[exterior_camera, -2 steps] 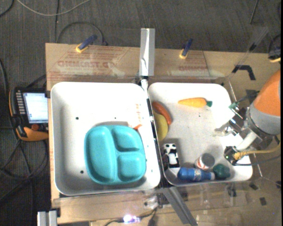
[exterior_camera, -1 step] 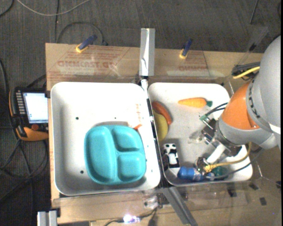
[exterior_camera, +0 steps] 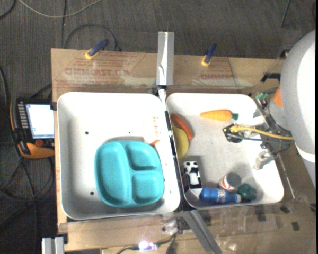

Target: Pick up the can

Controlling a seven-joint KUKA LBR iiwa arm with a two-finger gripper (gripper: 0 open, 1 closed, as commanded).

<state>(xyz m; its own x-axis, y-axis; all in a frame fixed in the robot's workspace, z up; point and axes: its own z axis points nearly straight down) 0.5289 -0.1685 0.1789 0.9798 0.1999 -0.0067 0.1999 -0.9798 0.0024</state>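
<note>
The can (exterior_camera: 231, 182) stands in the right bin (exterior_camera: 212, 102) near its front wall, showing a grey top and a red and white side. It touches a blue bottle (exterior_camera: 218, 196) lying along the front wall. A dark green object (exterior_camera: 248, 191) sits just right of the can. My gripper (exterior_camera: 261, 161) hangs over the bin's right side, a short way right of the can and slightly behind it, apart from it. Nothing shows between the gripper and the can.
A carrot (exterior_camera: 217, 115) lies at the back of the right bin. A yellow and orange fruit shape (exterior_camera: 181, 136) and a black and white box (exterior_camera: 191, 174) sit along its left wall. The left bin (exterior_camera: 74, 120) holds a teal divided plate (exterior_camera: 130, 173).
</note>
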